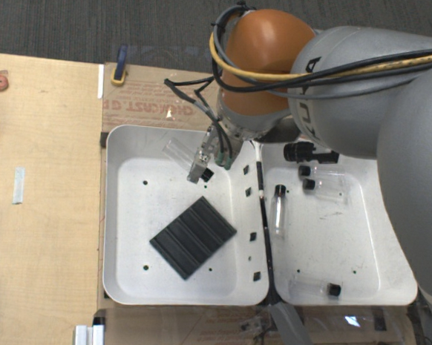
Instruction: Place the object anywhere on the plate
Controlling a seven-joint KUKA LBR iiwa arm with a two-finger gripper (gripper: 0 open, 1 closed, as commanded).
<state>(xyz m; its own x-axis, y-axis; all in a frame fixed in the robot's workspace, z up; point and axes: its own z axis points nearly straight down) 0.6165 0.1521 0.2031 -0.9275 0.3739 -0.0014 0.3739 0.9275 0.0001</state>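
You've got the grey KUKA arm w/ the orange band coming in from the right, wrist hanging over the back edge of the left shallow white bin. The two-finger gripper points down into that bin's rear part, near the divider btw. the two bins. Fingers look close together, but you can't tell from this angle if they're pressed tight or slightly parted; nothing visible pinched btw. them.

The flat black ribbed rectangular plate lies on the left bin's floor, turned diagonally, roughly mid-bin and a bit toward the front. It sits apart from the gripper, below it in the view.

A small clear plastic piece lies at the back of the left bin, just beside the gripper tip; too faint to say if they touch.

In the right shallow white bin you see a clear tube-like item near the divider, upright in the view, plus a small dark bit near the front rim. Both well apart from the gripper.
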